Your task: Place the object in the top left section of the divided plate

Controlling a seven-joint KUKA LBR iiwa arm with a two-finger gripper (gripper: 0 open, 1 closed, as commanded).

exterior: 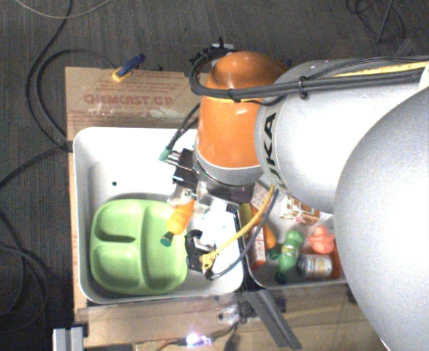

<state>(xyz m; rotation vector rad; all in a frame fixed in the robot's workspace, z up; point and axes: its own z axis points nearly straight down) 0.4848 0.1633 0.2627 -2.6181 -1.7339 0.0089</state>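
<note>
Right bin [252, 269] crowded: green bottle [290, 248], can [316, 266]. Carrot [177, 220] sits just below-left of my gripper [196, 209], over the green divided plate [137, 248] right edge; grip state unclear.

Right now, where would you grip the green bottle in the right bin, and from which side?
Green bottle: grip across its mid-body, coming from above. It lies flat and elongated, with a can and other items crowded alongside, so a sideways approach looks blocked.

Lying flat in the left white bin [90, 152], toward its near-left corner: green divided plate [137, 247]. Hanging tilted over the plate's right edge: orange carrot-like object [178, 219] with a green tip.
</note>
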